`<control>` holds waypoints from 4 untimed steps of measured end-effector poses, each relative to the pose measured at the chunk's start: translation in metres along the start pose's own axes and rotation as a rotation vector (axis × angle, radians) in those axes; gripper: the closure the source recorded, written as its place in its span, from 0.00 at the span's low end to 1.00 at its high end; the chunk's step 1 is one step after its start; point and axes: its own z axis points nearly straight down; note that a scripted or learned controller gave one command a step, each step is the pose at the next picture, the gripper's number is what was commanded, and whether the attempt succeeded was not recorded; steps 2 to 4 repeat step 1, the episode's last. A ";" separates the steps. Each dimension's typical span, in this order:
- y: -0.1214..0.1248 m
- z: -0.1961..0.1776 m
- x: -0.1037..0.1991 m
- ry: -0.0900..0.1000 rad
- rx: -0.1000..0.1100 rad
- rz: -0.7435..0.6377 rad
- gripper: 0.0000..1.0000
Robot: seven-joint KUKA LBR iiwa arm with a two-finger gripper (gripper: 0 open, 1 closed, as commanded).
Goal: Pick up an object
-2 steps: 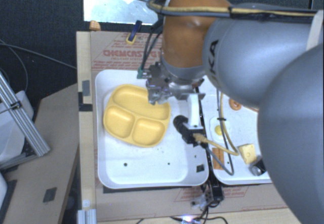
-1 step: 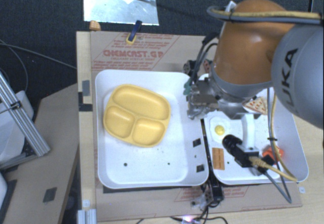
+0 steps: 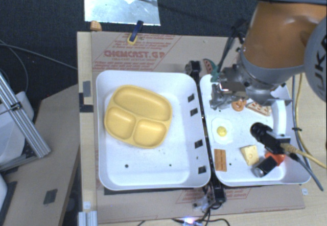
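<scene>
Several small items in right bin (image 3: 286, 176); tool (image 3: 220, 98) at far-left corner, finger state unclear; centre over fried egg (image 3: 221, 131) before descending.

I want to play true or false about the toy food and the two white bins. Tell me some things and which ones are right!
1. The yellow divided plate lies in the left bin. True.
2. The fried egg is in the left bin. False: it lies in the right bin.
3. The cheese wedge sits in the right bin. True.
4. The tool is over the yellow divided plate. False: it hangs over the right bin's far end.
</scene>
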 end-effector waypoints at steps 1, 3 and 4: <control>0.034 -0.128 -0.056 -0.001 -0.014 0.000 1.00; 0.034 -0.128 -0.056 -0.001 -0.014 0.000 1.00; 0.034 -0.128 -0.056 -0.001 -0.014 0.000 1.00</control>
